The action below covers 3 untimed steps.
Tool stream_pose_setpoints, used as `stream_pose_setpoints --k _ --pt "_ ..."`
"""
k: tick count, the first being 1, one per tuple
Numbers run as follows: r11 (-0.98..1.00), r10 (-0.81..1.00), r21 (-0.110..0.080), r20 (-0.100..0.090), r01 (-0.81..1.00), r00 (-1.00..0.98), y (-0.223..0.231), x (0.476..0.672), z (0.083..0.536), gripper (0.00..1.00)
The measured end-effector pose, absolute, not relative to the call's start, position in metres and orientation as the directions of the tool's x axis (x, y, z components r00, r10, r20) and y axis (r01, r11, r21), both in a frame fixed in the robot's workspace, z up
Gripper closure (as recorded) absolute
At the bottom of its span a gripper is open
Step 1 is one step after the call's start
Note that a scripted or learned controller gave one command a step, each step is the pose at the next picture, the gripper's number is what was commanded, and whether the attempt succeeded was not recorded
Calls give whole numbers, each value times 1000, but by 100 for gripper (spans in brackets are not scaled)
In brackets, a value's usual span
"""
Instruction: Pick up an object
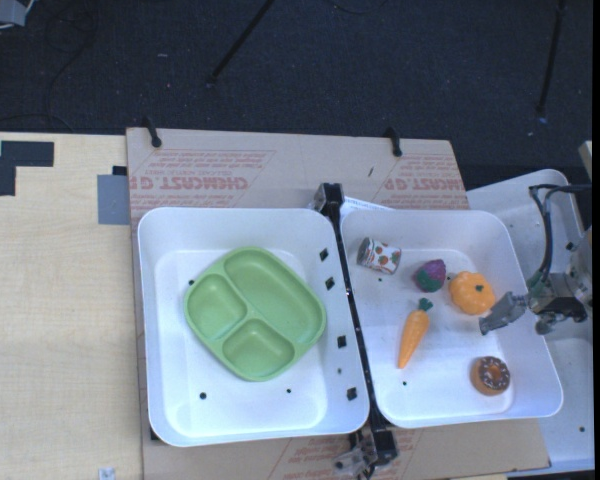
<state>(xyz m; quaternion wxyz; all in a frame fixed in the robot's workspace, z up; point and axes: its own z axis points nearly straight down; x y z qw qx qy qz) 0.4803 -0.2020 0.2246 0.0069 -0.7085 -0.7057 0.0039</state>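
- The gripper [520,310] sits at the right edge of the right bin [440,413], reaching in from the right, low over the rim area.
- Whether it is open or closed, I cannot tell; the end is dark and small from up here.
- Nothing shows clamped in it.
- Closest thing: the orange round fruit [472,293], just to the left of the gripper and a touch farther up the view, near but apart as far as I can see.
- Beyond that fruit, farther left, the purple piece with a green top [432,274] lies beside it.
- The toy carrot [413,335] lies left of the gripper, tip pointing down the view, green end up by the purple piece.
- The small patterned cup [379,256] is tipped on its side, up and well left of the gripper.
- The brown donut [491,375] sits below and slightly left of the gripper, near the bin's lower right corner.
- Far left of the gripper, across the divider, the left bin [180,408] carries a green divided plate [254,313].
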Motion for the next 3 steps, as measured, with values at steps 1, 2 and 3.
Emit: stream_pose_setpoints --k 1,2,3 --pt "0 1000 -3 2 1000 0 -202 483 231 0" --pt "0 1000 -8 3 1000 0 -201 487 168 0" --pt "0 1000 -7 3 1000 0 -199 488 125 0"
